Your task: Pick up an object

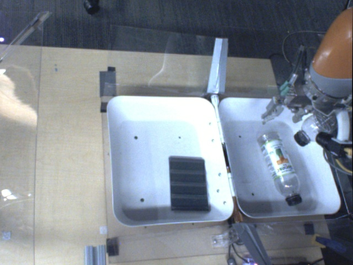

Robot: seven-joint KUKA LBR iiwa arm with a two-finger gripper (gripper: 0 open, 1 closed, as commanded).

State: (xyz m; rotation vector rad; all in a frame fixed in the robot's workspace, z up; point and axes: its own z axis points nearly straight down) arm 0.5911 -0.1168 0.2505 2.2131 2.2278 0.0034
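A clear plastic bottle (279,166) with a white, green and orange label lies on its side in the right bin (245,148), its black cap pointing toward the near edge. A black ribbed block (188,184) lies flat in the near half of the left bin (138,148). My gripper (285,111) hangs over the far part of the right bin, just beyond the bottle's base and above it. Its fingers stand apart, open, with nothing between them.
The grey arm with its orange band (336,40) comes in from the upper right, with cables along the right bin's right side. A metal strip (218,65) stands behind the seam between the bins. A clear panel covers the bench at the left.
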